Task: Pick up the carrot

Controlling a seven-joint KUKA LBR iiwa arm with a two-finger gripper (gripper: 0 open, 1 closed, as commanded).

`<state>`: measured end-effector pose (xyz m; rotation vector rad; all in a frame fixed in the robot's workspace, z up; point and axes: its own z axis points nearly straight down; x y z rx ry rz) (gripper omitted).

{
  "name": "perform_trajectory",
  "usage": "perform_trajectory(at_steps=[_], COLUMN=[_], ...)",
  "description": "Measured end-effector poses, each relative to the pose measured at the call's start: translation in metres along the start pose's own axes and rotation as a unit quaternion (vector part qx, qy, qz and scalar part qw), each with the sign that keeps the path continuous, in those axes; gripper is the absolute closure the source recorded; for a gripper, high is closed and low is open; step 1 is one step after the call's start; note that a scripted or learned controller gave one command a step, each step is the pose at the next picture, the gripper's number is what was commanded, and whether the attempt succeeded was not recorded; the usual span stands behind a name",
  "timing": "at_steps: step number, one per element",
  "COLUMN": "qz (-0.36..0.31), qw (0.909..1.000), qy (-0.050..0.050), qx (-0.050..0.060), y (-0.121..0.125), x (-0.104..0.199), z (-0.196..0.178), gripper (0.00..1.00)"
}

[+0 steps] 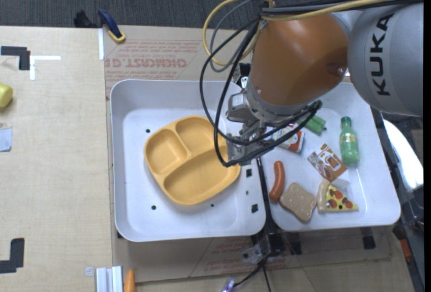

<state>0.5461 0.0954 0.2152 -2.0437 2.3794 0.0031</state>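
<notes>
Orange band of the arm (296,48) sits nearest the lens, right of centre and high in the frame, and it covers much of what I need to see.

Carrot: my best candidate is the orange-red stick (276,180) lying free on the floor of the right bin (385,215), lower centre, just right of the wall shared by the two bins. It could equally be a toy sausage; colour alone doesn't settle it. A green bit (316,124) pokes out from under the wrist higher up. It may be a leafy top, so I keep that open.

Gripper (244,139): over the shared wall, centre frame, above and left of the stick and apart from it. Cables and the wrist hide its business end; I cannot tell whether it is wide or narrow, and I see nothing held.

Around the stick:
- bread slice (298,202) just to its lower right
- pizza slice (335,198) and snack packet (326,161) beyond
- green bottle (347,141) further right
- red-and-white packet (294,141) near the wrist

Left bin (118,149) holds a yellow divided plate (192,159).

Progress, as I judge it: nothing lifted. Approach, grasp and raise all remain.
</notes>
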Motion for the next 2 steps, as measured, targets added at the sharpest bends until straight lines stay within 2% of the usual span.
perform_trajectory(at_steps=[1, 2], qz=[0.014, 0.103], qw=[0.9999, 0.9947], qy=[0.001, 0.0], qx=[-0.001, 0.001], y=[0.049, 0.055], x=[-0.065, -0.041], z=[0.013, -0.028], gripper=[1.0, 1.0])
